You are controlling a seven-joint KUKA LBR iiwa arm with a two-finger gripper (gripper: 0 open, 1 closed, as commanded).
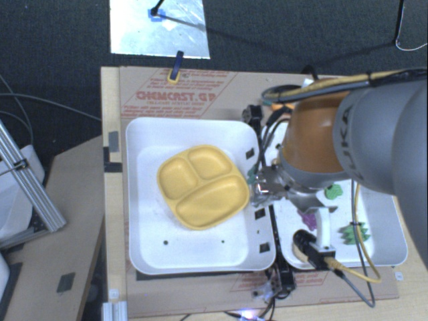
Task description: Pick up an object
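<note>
Claw (pixel 257 187) sits at the 9 o'clock end of the wrist, over the divide between the two bins and right at the 3 o'clock rim of the yellow divided plate (pixel 202 186). We cannot tell whether its tips are spread or pressed together; the wrist body hides them, and we see nothing pinched.

Nearest the lower edge of the view, at about 5 o'clock, we note a yellow cable (pixel 358 273) looping off the arm past a black fitting. Just above it lies the right bin (pixel 394 243), mostly covered by the arm. We make out a green toy (pixel 352 233) toward 4 o'clock, a second small green piece (pixel 333 192) closer to the wrist, and a purple object (pixel 308 217) under the wrist; all three are too small or too hidden to identify.

Left bin (pixel 194 253) holds the plate, which lies flat and slightly rotated, near the bin's centre, with three compartments facing up. Bare white floor shows toward 6 o'clock of the plate.

Arm (pixel 374 142) enters from 3 o'clock, grey with the orange band (pixel 314 136) above the wrist.

Farther back, toward 12 o'clock, both bins rest on a cardboard sheet (pixel 180 92) with red print. A small blue and yellow object (pixel 176 67) lies at its far edge. Beyond it, a shiny metal sheet (pixel 159 19) lies on dark carpet.
</note>
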